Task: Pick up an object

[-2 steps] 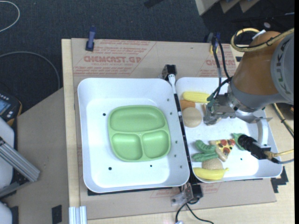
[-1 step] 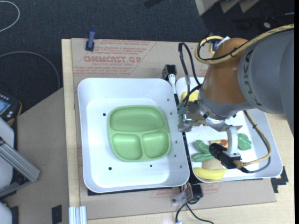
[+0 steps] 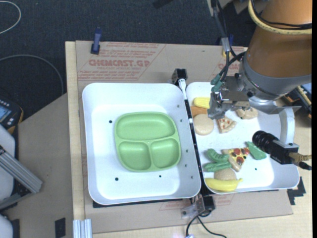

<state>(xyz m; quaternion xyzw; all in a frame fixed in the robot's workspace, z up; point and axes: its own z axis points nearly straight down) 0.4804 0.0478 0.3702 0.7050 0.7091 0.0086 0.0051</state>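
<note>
1. My pincer (image 3: 218, 114) hangs low near the far edge of the right bin (image 3: 285, 182), just above the toy food.
2. I cannot tell how my pincer stands; it is too dark and blurry.
3. Right by it lie a pizza slice (image 3: 226, 125), a round bun (image 3: 203, 126) and a yellow piece (image 3: 201, 102), packed close.
4. I might push them apart or grab two.
5. The green tray (image 3: 147, 141) sits in the left bin (image 3: 99, 103).
</note>
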